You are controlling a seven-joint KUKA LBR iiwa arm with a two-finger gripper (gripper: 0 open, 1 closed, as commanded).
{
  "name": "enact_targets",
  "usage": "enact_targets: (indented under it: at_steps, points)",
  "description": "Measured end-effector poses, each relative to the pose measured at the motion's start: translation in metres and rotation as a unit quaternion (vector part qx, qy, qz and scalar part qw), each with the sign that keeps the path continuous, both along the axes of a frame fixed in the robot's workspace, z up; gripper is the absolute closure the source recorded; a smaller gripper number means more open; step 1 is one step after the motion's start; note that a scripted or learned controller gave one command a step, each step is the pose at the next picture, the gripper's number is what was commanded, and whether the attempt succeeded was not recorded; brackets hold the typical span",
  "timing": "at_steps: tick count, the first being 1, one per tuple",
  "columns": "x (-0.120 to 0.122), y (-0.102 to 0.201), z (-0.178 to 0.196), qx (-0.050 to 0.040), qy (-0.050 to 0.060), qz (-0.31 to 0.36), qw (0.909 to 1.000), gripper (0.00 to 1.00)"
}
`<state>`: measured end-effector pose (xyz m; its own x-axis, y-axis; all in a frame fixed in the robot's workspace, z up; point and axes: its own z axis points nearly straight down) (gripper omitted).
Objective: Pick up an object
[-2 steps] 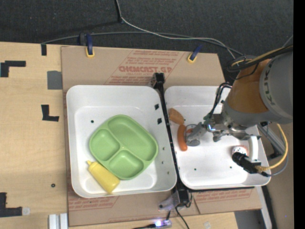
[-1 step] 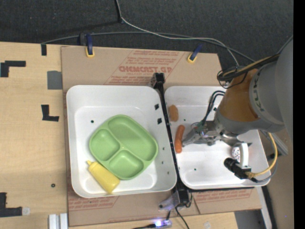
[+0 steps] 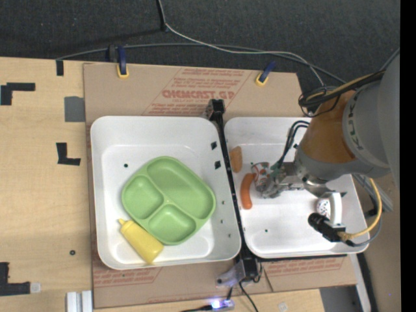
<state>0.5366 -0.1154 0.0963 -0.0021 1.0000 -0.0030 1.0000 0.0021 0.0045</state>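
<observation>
While the arm point(image 3: 338, 138) reaches in from the right of the frame, I have the gripper point(image 3: 266, 184) low in the right bin point(image 3: 292, 242), near the frame's center right. It sits just right of the orange sausage-shaped piece point(image 3: 247, 192), which lies lengthwise along the bin's left wall. A smaller orange piece point(image 3: 236, 158) lies just above it. I cannot tell from this angle whether the gripper is wide, narrow or closed around anything; metal and cable blur together there, and nothing I see counts as a hold.

I judge the sausage piece to be light, smooth toy food, probably plastic or rubbery, so likely to roll or squirt out. I would take it across the middle, on its narrow width.

The left bin point(image 3: 104, 135) holds 1 green divided plate point(image 3: 169, 200) and 1 yellow bottle point(image 3: 140, 239) at lower left.
</observation>
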Motion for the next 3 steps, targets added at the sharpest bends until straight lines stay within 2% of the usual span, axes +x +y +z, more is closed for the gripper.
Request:
enact_targets:
  at_steps: [2, 3]
  points:
    - [-0.004, 0.01, 0.091, 0.0015, 0.001, 0.0, 1.0, 1.0]
    - [-0.013, 0.013, 0.143, 0.0013, 0.0, 0.0, 1.0, 1.0]
